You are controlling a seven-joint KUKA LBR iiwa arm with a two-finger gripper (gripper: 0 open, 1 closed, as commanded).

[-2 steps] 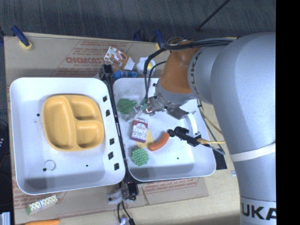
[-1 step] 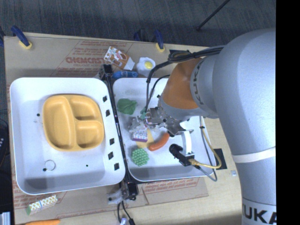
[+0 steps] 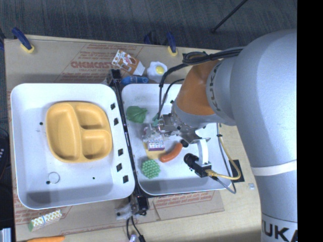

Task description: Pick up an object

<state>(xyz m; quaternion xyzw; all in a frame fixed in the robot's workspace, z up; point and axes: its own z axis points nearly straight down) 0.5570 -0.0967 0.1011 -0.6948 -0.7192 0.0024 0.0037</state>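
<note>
The right bin point(image 3: 171, 185) holds a green leafy piece point(image 3: 135, 114), a small yellow block with a purple label point(image 3: 155, 145), an orange-red sausage-shaped piece point(image 3: 170, 153) and a bumpy green ball point(image 3: 150, 168). My gripper point(image 3: 154, 130) hangs low over the middle of this bin, just above the yellow block and left of the sausage piece. Its metal fingers blur into the clutter, and I see nothing clearly held. The grey arm with its orange band point(image 3: 194, 92) covers the bin's right half.
The left bin point(image 3: 25, 135) holds a yellow divided tray point(image 3: 78, 131). Behind the bins lie a snack packet point(image 3: 124, 60), a blue item point(image 3: 134, 79) and a white-and-yellow egg-like piece point(image 3: 158, 68). A wrapped candy point(image 3: 45, 219) lies on the cardboard at the front left.
</note>
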